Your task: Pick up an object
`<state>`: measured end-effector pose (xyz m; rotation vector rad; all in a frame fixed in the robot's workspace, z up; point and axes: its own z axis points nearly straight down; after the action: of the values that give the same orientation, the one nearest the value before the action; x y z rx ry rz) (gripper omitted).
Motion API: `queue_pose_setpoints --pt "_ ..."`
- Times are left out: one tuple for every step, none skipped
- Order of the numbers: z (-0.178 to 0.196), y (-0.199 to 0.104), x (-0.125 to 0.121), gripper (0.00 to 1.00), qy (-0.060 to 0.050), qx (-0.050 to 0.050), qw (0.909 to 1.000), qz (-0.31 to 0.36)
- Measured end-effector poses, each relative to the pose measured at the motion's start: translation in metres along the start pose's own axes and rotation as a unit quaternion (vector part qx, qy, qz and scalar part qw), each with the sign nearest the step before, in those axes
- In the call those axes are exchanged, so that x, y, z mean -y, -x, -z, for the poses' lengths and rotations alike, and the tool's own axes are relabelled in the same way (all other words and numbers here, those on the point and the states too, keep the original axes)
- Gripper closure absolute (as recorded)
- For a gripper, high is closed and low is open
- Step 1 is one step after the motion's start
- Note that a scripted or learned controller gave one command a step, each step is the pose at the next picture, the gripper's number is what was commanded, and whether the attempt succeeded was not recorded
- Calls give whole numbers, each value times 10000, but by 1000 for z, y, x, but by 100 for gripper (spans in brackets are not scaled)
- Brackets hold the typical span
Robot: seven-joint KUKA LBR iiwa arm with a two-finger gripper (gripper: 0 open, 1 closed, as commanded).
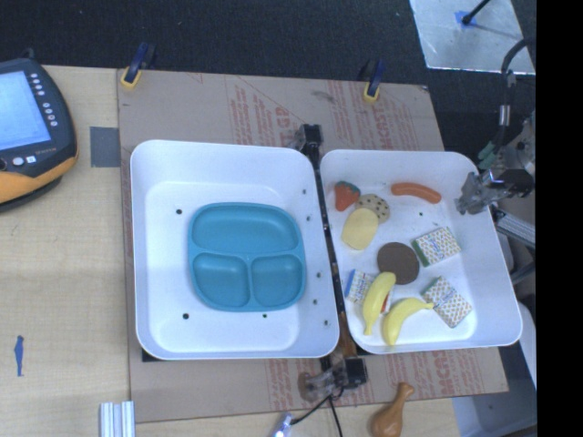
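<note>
From the camera view, the gripper [475,192] hangs at the right bin's [499,271] far edge, its opening impossible to judge, while the near yellow banana [402,317] looks light, rigid and slick, best pinched across its middle.

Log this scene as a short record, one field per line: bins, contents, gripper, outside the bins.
left bin: holds a blue divided plate
right bin: toy food, including two bananas, a sausage, a brown disc, a yellow lemon-like piece
gripper: at the right bin's right rim, nothing seen between its fingers
outside the bins: handheld controller at far left, toy drumstick in front of the bins
</note>
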<state>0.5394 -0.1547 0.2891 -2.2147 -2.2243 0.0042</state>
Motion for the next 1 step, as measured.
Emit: queue_pose_setpoints --pt "-111 -24 5 0 -11 0 10000 1"
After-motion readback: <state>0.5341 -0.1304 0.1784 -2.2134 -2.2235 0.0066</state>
